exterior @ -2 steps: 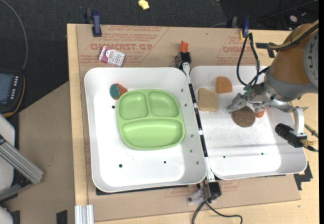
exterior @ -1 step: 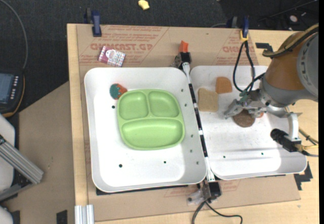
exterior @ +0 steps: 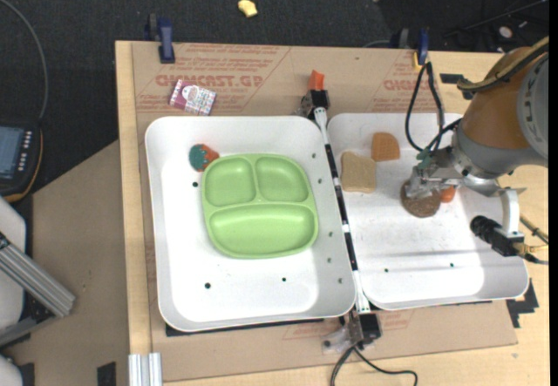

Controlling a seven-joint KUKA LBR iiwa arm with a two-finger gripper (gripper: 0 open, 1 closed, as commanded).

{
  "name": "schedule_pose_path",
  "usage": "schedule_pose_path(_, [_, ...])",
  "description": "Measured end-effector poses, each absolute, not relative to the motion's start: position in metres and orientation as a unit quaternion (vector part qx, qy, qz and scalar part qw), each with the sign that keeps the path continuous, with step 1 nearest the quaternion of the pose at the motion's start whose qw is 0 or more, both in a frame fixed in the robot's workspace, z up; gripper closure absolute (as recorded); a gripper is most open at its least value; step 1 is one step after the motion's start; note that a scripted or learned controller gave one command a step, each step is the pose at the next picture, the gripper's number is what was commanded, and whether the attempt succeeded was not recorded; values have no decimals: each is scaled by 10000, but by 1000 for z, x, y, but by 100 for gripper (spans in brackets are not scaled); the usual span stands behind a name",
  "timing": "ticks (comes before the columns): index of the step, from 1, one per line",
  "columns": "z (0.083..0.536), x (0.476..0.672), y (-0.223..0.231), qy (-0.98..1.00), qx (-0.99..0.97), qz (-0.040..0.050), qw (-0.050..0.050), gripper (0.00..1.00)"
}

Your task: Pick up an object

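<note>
Green divided tray [exterior: 259, 206] fills the left bin [exterior: 170, 271]. Over the right bin [exterior: 453, 284], the gripper [exterior: 425, 193] meets a brown round object [exterior: 422, 202]; its grip is unclear.

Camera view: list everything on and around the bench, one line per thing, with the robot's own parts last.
Shallow white bins: two, white, side by side on the bench.
Green divided plastic plate: one, green, middle of the left bin.
Small red and green object: one, left bin, at the plate's upper left corner.
Tan sponge-like block: one, right bin, near its left wall.
Orange rounded piece: one, right bin, upper part.
Brown round object: one, right bin, under the gripper.
Small printed packet: one, pink and white, on the bench above the left bin.
Yellow scrap: one, on the dark floor.
Blue clamps: two, bench's far edge.
Gripper: one, grey, over the brown object.
</note>
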State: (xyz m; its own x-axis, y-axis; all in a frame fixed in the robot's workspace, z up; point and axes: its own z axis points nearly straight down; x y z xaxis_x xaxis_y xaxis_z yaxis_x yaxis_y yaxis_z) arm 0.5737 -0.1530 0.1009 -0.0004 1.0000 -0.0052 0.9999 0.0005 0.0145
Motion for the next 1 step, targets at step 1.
schedule_pose_path(1, [100, 573, -153, 7071, 7071, 29, 60, 0])
